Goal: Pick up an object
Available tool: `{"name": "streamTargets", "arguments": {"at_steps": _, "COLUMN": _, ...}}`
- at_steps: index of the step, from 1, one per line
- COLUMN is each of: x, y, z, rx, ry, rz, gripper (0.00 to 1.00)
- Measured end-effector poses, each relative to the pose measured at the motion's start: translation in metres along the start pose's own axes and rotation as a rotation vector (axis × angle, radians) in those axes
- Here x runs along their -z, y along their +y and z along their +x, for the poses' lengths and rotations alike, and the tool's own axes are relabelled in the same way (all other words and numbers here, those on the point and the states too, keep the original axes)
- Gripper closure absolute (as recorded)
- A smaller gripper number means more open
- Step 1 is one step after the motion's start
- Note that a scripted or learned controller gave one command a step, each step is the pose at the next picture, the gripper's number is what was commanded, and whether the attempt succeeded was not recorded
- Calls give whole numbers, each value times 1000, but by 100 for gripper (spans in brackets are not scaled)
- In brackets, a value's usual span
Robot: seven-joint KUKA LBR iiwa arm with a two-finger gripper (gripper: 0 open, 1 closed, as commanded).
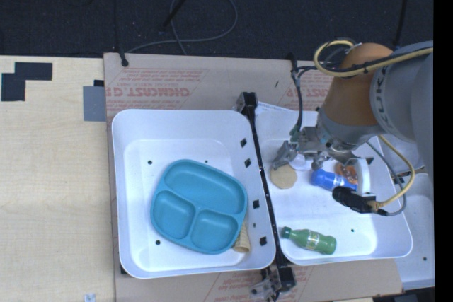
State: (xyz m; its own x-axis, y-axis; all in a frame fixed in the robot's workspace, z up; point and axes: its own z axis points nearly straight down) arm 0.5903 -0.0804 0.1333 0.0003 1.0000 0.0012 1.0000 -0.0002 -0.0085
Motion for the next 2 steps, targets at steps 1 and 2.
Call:
{"name": "streamTargets", "arguments": {"at_steps": 1, "x": 13, "y": 1, "z": -2, "rx": -5, "ry": 0, "rz": -3, "gripper": 100}}
{"name": "streamTargets", "arguments": {"at_steps": 2, "x": 60, "y": 2, "z": 6, "rx": 1, "ry": -1, "rz": -10, "gripper": 100}}
